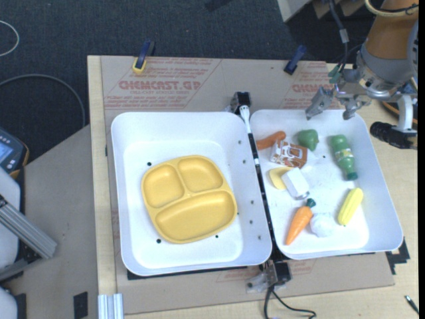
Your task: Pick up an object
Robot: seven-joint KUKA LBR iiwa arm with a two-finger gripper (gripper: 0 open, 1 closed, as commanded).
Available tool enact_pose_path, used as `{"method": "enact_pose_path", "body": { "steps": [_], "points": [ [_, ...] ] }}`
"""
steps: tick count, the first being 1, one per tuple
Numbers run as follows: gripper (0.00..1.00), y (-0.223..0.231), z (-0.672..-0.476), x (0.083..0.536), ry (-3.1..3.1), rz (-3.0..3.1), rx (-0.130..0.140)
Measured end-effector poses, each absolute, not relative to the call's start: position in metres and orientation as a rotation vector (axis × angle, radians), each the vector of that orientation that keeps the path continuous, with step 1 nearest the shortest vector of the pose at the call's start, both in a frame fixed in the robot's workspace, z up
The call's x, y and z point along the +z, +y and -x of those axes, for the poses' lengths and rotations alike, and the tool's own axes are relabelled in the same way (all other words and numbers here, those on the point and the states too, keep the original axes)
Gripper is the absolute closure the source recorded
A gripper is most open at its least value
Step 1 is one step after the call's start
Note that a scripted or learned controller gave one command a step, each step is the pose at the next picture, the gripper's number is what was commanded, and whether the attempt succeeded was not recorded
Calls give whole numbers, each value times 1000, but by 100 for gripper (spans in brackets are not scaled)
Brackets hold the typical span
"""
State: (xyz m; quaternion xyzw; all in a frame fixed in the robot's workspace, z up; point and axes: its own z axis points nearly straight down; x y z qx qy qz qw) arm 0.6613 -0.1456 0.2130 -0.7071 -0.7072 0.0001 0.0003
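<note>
Jaws are hanging open and empty above the right bin's far edge; picking is remaining undone.

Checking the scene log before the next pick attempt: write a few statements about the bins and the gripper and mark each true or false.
1. The yellow divided plate lies in the left bin. True.
2. The gripper holds the carrot. False: its fingers are open with nothing between them, at the right bin's far edge.
3. The green bottle lies in the right bin. True.
4. The corn cob sits on the plate. False: it lies in the right bin.
</note>
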Motion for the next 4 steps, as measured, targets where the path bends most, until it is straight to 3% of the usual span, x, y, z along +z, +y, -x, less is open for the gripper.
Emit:
{"method": "enact_pose_path", "body": {
  "steps": [1, 2, 3, 4],
  "points": [
    [0, -119, -641, 116, -2231, 2229, -11],
    [0, -71, -542, 189, -2220, 2215, 0],
    [0, -99, -475, 150, -2211, 2221, 7],
    [0, -65, -508, 187, -2229, 2219, -5]
  ]
}}
